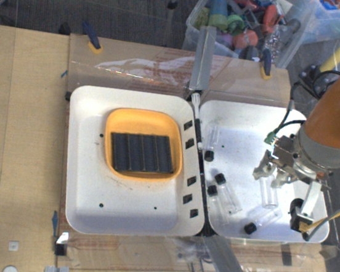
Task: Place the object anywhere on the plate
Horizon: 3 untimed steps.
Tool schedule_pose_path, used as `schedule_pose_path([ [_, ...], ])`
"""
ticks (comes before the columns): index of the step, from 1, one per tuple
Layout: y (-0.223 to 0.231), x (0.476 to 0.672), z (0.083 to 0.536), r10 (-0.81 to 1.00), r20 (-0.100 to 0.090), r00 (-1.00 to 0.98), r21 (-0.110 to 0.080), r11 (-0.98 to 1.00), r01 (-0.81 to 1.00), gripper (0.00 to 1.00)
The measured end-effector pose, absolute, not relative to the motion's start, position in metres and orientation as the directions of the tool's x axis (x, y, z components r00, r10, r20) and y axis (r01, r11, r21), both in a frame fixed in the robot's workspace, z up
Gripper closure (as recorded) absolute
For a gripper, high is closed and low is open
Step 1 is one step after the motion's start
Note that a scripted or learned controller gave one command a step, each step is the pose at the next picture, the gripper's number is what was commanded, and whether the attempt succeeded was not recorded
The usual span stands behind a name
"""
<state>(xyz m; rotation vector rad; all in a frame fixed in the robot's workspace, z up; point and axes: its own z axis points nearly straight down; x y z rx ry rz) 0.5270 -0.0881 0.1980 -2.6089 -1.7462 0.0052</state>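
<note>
While no writing reads, the pincer [274,179] hovers over the right bin [246,120].

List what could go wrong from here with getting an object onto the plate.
1. The clear vials in the right bin are small, see-through and scattered, so the tool above them may close on nothing.
2. The orange plate already carries a black ridged block, leaving mostly rim; a vial could roll off.
</note>
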Motion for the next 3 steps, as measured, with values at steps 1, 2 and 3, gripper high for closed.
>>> schedule_pose_path([
  [1, -0.093, 0.564, 0.206, 0.990, -0.001, 0.140, 0.001, -0.140, 0.990, 1.00],
  [2, -0.078, 0.609, 0.190, 0.996, -0.001, 0.085, 0.000, -0.085, 0.996, 1.00],
  [3, -0.078, 0.610, 0.190, 0.996, -0.001, 0.084, 0.001, -0.084, 0.996, 0.00],
])
